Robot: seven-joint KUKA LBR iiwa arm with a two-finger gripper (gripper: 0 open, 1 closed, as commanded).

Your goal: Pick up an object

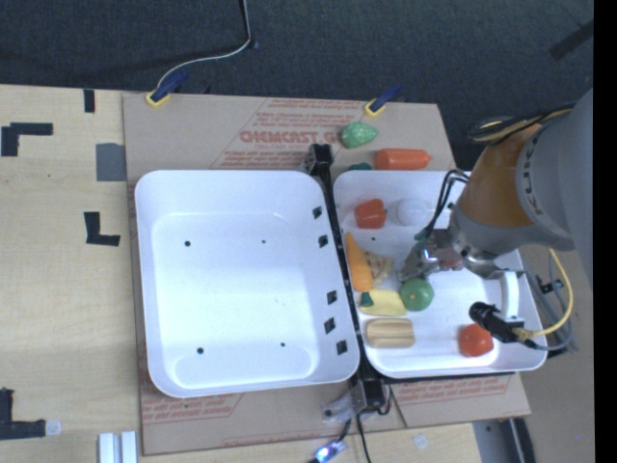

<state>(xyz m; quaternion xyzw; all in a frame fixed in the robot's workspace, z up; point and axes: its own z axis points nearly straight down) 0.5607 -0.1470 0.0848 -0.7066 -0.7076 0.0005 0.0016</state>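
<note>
My gripper (424, 261) hangs low in the right bin (439, 360), just above a green ball (416, 295). Whether it touches the ball I cannot tell. Left of it lie an orange carrot-like piece (359, 263), a yellow piece (383, 303) and a tan block (389, 333). A red piece (370, 213) and a white piece (415, 210) sit toward the bin's far end. A red tomato-like ball (474, 340) rests by the near right corner.
The left bin (154, 258) stands beside the right one, with black clips along the shared wall (333, 258). On the cardboard beyond the right bin lie a green object (359, 135) and an orange-red one (401, 159). The arm's grey body (540, 181) covers the bin's right side.
</note>
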